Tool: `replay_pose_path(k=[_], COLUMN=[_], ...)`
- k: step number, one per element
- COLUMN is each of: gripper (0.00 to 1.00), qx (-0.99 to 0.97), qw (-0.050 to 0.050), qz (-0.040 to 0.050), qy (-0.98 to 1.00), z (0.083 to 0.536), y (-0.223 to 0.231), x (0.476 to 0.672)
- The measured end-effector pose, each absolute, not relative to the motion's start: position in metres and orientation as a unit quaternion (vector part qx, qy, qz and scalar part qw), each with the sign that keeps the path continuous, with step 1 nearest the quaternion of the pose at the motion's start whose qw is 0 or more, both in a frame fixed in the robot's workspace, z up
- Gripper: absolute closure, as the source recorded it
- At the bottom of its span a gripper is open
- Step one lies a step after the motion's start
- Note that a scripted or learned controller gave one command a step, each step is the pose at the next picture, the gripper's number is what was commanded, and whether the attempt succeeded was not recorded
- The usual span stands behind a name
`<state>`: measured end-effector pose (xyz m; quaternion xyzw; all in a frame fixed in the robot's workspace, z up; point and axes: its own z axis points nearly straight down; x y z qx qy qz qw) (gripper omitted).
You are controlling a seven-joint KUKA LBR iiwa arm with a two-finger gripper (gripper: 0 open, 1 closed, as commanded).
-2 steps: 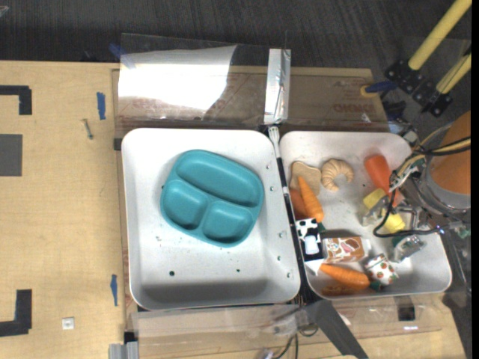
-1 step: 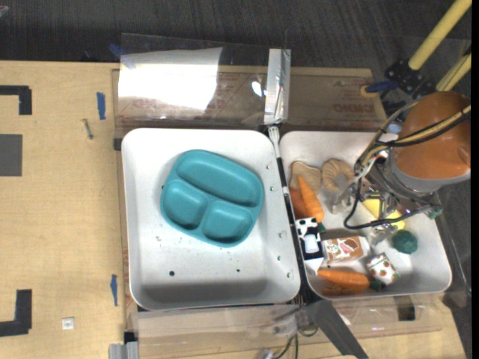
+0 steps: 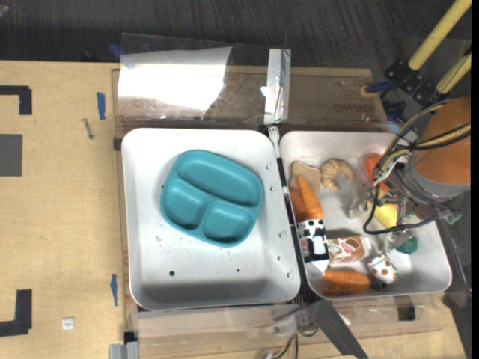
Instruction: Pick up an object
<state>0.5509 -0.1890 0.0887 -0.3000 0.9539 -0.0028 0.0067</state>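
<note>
The bench carries two white bins side by side. The left bin point(image 3: 142, 268) holds only a teal divided plate point(image 3: 212, 196), which lies flat near its middle, so this bin looks like the place for putting things down. All the loose objects are in the right bin point(image 3: 438, 275), and that explains why the arm point(image 3: 449, 152) is lowered over the right edge of this bin: the program searches there for something to pick. A croissant point(image 3: 337, 172) lies near the far edge, a carrot point(image 3: 307, 199) lies along the left wall, and a second carrot point(image 3: 346, 280) lies along the near edge with a small printed packet point(image 3: 346, 250) just beside it. A yellow object point(image 3: 385, 215) sits directly under the wrist, between the cables, and in my judgement it is the likely target, because the gripper point(image 3: 391, 200) is placed above it. The wrist and the cables cover the pincer, so I cannot tell its state, and no object can be seen held in it. The pick seems not yet done.
</note>
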Motion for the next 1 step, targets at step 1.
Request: replay_pose_path(k=[1], gripper=[1.00], qx=[-0.299], qw=[0.014], qz=[-0.0050], qy=[0.954], z=[0.1024], y=[-0.1875], x=[0.5551])
